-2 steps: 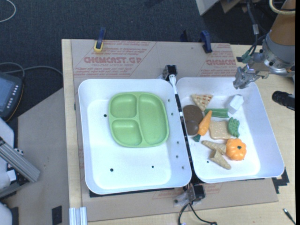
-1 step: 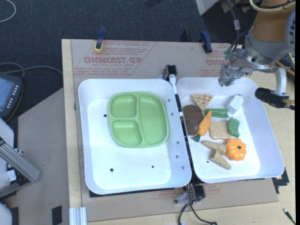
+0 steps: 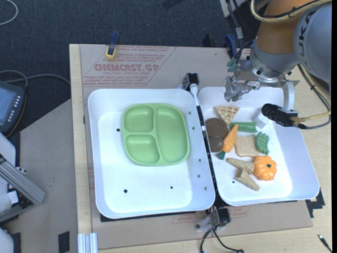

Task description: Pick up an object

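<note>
At the near side of the right bin [image 3: 303, 186] lie a glossy orange toy pumpkin [image 3: 265, 168] and a tan star-shaped biscuit [image 3: 244, 172]. Behind them are a smooth carrot [image 3: 230, 137], a brown oval piece [image 3: 215, 133] and a waffle wedge [image 3: 227, 113] with grid texture. The left bin [image 3: 105, 194] holds a green divided plate [image 3: 156, 134]. Farthest, the tool [image 3: 235, 90] hovers over the right bin's back rim, grasping nothing; whether it is released or clenched I cannot tell. It should probably descend straight on the waffle wedge, the nearest piece.

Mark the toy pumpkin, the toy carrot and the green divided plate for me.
toy pumpkin [image 3: 265, 168], camera view, middle of its orange body.
toy carrot [image 3: 230, 137], camera view, middle of its orange shaft.
green divided plate [image 3: 156, 134], camera view, central ridge where its compartments meet.
</note>
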